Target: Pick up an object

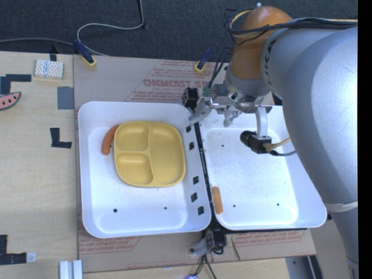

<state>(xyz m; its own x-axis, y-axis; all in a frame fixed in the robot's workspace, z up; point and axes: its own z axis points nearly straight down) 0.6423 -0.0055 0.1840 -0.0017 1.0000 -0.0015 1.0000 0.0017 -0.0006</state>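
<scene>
My gripper (231, 115) hangs over the far left corner of the right bin (273, 214), close to the divider between the two bins. No object shows between its parts. A small orange piece (217, 200) lies in the right bin against its left wall, near the front. In the left bin (93, 214) a yellow divided plate (150, 153) lies flat, and an orange sausage-shaped piece (107, 140) rests against the plate's left edge.
The grey arm (325, 97) covers the right side of the right bin. A black fitting with a cable (257, 141) hangs below the wrist over that bin. Cardboard (163, 83) lies under both bins, with clips and cables on the bench behind.
</scene>
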